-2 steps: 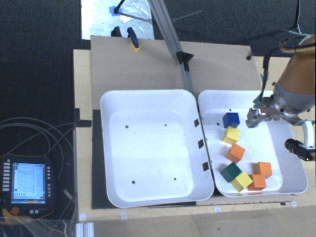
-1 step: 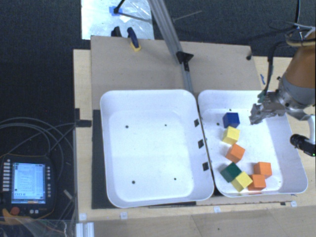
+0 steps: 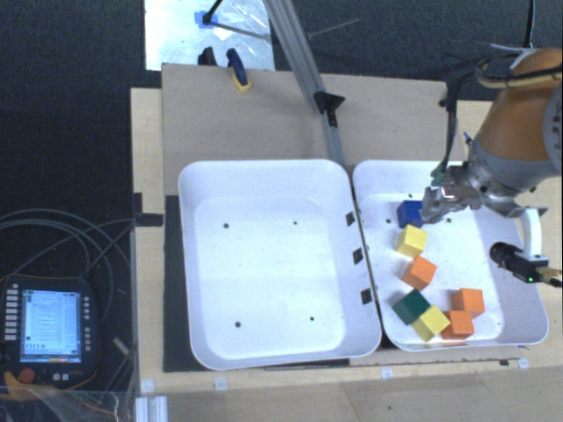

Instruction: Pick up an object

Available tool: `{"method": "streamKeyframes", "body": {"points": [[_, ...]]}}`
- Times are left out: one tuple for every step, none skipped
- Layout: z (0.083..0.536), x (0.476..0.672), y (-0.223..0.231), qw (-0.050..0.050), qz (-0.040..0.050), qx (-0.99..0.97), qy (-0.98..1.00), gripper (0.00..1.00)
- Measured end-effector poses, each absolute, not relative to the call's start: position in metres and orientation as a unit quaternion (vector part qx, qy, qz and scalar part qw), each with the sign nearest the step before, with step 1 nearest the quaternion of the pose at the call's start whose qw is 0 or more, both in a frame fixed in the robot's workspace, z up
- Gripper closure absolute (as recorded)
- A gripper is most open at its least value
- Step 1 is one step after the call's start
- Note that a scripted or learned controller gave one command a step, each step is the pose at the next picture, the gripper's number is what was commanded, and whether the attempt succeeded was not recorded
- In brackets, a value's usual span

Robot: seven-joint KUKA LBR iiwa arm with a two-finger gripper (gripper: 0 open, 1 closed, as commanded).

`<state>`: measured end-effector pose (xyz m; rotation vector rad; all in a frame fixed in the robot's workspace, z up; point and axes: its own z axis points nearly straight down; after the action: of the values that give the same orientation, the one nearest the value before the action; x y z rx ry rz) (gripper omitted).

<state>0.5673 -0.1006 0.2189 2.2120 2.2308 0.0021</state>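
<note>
Camera view has the end effector (image 3: 437, 202) low over the right bin (image 3: 519, 323), at that bin's far part, and right beside it on the side away from the arm (image 3: 519, 130) sits a blue cube (image 3: 409, 213). Cube and end effector look touching or nearly so, but whether the fingers are apart, together, or around the cube cannot be told at this angle; nothing is plainly seen between them.

Nearer the camera than the end effector lie the other candidates: a yellow cube (image 3: 411, 241) just below the blue one, an orange cube (image 3: 420, 272) next, then a dark green cube (image 3: 411, 307) touching a second yellow cube (image 3: 431, 323), and two orange cubes (image 3: 463, 313) stacked close together toward the bin's near corner. The left bin (image 3: 273, 183) lies well away from the end effector.

By my reading, the pick is at the approach or closing stage. No object is lifted; all rest on the bin floor. Securing a grip and raising the cube are left.
</note>
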Motion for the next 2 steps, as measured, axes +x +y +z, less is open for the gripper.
{"method": "streamKeyframes", "body": {"points": [[0.235, 0.569, -0.043, 0.000, 0.0022, 0.703, 0.711, 1.00], [0.248, 0.568, 0.013, 0.000, 0.0022, 0.703, 0.711, 1.00]]}}
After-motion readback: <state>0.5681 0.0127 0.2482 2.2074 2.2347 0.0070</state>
